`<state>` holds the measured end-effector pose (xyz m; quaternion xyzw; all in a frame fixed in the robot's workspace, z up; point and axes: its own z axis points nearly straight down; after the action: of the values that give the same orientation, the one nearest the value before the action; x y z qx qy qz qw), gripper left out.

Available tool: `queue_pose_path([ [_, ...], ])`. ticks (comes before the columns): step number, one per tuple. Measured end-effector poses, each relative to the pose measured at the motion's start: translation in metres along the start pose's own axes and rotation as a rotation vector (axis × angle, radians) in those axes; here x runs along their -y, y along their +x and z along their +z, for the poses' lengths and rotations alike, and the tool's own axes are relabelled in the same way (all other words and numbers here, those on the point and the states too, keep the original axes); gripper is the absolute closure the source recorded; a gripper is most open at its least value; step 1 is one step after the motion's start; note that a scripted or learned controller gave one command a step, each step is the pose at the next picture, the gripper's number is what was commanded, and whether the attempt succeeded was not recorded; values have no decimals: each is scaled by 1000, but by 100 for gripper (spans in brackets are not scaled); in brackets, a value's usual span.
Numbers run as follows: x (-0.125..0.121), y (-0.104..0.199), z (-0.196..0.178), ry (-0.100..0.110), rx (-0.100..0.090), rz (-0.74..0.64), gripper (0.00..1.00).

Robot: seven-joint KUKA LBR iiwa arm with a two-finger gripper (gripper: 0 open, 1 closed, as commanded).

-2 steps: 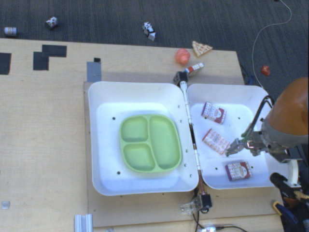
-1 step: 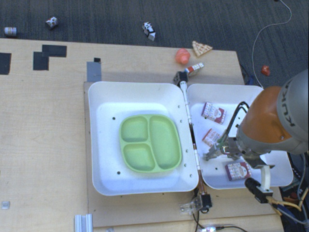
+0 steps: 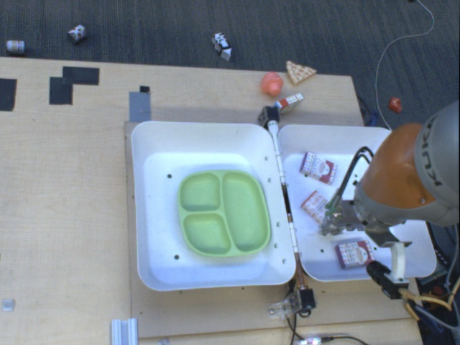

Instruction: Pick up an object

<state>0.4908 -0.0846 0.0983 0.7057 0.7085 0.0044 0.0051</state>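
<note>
Camera view shows the end effector (image 3: 332, 221) low in the right bin (image 3: 424, 261) among 3 small packets (image 3: 318, 167); nothing is lifted, so the pick remains undone.

Only readable bit is part of the KUKA lettering, roughly "KU", on the grey arm (image 3: 438, 153) at the right edge, while the print on the small red-and-white packets (image 3: 318, 167) in the right bin (image 3: 291, 192) is way too blurry.

One fixed camera above (slanted) overlooks both bins (image 3: 144, 192).
</note>
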Motion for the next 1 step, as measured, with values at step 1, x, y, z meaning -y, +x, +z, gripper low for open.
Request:
queue_pose_path([
  [1,-3,-73,-80,9,1,2,100],
])
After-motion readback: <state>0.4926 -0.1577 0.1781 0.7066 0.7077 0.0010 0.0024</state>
